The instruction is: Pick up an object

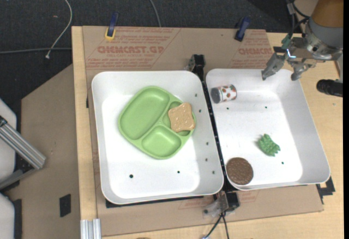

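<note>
Bench bins (pixel 305 123): pincer (pixel 283 71) spread, empty, over right bin's far rim; arm cropped.

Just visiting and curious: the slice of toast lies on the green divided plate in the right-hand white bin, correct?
Not quite. In the camera view, the tan slice of toast does lie on the green divided plastic plate, but that plate sits in the left white bin, not the right one.

The arm (pixel 330 11) reaches in at upper right, its tool (pixel 282 71) hanging with fingers spread, holding nothing.
</note>
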Robot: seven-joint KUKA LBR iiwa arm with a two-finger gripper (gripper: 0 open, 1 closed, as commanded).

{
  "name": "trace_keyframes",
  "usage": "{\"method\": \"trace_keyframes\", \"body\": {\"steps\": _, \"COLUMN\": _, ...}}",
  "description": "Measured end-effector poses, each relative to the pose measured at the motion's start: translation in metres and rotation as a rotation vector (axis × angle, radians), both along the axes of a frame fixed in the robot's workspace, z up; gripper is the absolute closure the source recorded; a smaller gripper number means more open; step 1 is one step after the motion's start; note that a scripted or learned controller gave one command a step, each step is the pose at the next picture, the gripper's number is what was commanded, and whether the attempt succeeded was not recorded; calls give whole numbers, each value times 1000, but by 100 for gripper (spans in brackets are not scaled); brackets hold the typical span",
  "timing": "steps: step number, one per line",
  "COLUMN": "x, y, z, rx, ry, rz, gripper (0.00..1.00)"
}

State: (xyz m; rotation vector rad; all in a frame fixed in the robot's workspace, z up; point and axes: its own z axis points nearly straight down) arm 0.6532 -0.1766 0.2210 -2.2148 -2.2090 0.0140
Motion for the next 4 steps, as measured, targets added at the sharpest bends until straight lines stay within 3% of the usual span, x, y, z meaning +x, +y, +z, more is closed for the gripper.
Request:
{"method": "trace_keyframes", "body": {"steps": 1, "x": 3, "y": 1, "z": 10, "rx": -2, "ry": -15, "rz": 3, "gripper": 0}}
{"method": "trace_keyframes", "body": {"steps": 4, "x": 1, "y": 1, "z": -138, "rx": -1, "ry": -10, "rz": 4, "gripper": 0}}
